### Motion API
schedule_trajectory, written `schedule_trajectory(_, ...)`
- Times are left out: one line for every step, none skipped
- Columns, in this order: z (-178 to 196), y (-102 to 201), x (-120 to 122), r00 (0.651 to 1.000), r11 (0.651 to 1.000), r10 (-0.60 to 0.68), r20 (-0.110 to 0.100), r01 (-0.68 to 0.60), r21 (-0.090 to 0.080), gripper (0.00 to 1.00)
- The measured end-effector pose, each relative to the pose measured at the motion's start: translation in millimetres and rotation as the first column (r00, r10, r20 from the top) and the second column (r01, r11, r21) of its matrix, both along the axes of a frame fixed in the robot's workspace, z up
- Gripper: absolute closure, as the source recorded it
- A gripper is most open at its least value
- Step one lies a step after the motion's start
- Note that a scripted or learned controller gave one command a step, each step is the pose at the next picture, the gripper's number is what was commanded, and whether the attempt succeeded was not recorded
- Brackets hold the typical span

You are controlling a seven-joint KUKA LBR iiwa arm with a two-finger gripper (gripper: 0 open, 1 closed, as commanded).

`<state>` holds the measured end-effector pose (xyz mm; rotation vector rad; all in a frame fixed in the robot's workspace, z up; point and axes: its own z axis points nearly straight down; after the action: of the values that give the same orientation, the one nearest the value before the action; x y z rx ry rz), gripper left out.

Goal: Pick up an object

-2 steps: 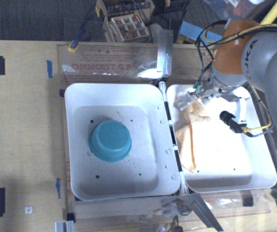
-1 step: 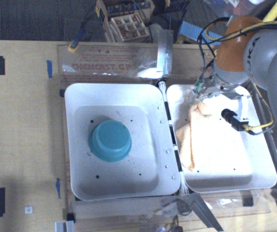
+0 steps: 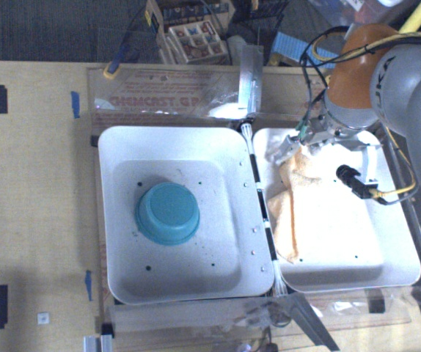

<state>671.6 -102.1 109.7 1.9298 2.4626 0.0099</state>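
A teal bowl (image 3: 168,212) lies upside down near the middle of the left bin (image 3: 115,152). A pale cream cloth-like object with an orange edge (image 3: 290,211) lies along the left side of the right bin (image 3: 394,270), its upper end bunched near the far wall. My gripper (image 3: 304,136) hangs low over the far left corner of the right bin, right above the top of that cream object. Whether it touches the object I cannot tell; glare washes out that corner.
A black connector on a yellow cable (image 3: 351,179) dangles from the arm over the right bin. A clear plastic bag (image 3: 159,97) lies behind the left bin. Boxes and clutter (image 3: 192,28) stand beyond the bench. The divider between the bins (image 3: 258,189) runs just left of the cream object.
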Motion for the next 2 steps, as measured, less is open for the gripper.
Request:
schedule_trajectory(-23.0,3.9,-3.5,0.999,0.999,-0.041,-0.011,0.041,0.004,0.00)
schedule_trajectory(-11.6,3.6,-1.6,0.999,0.999,-0.042,-0.005,0.042,0.005,1.00)
